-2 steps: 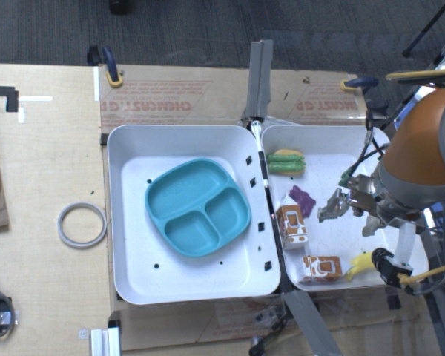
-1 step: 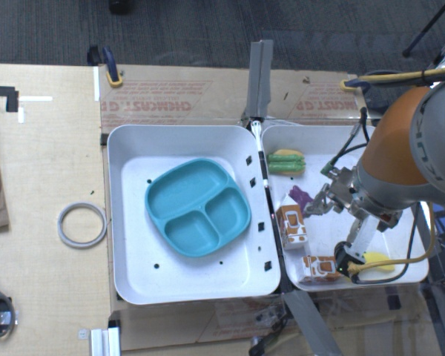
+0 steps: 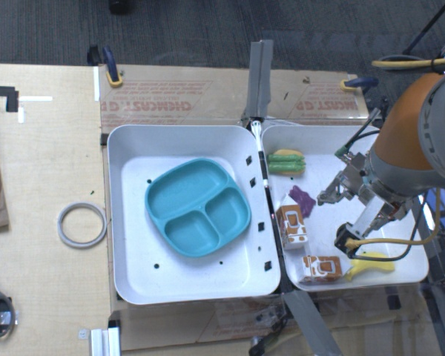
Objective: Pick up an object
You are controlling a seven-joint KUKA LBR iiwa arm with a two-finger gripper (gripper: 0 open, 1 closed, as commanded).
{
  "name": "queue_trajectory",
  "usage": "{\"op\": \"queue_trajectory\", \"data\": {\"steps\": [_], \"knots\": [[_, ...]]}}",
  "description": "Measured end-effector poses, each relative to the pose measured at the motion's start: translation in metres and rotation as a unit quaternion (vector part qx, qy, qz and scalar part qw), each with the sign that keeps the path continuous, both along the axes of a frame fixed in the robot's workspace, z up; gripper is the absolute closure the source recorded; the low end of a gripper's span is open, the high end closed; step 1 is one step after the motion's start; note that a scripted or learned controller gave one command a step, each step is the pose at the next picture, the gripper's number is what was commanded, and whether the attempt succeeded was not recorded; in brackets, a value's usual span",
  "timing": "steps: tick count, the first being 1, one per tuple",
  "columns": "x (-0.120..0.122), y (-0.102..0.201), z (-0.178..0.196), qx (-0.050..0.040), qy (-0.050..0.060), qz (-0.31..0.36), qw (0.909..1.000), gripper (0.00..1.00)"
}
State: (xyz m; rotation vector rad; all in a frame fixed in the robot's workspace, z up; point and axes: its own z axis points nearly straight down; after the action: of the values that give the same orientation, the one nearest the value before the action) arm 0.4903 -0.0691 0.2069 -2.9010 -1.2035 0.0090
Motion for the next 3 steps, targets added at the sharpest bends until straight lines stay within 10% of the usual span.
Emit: {"op": "queue_trajectory", "data": {"steps": [1, 2, 3], "knots": [[0.073, -0.015, 0.01, 0.0004, 0.0, 0.143, 0.9897, 0.0], [0.06, -0.019, 0.03, 0.0006, -0.001, 0.124, 0.9922, 0.0], [0.108, 0.018, -0.017, -0.0008, 0.0, -0.124, 0.9923, 0.0]]}}
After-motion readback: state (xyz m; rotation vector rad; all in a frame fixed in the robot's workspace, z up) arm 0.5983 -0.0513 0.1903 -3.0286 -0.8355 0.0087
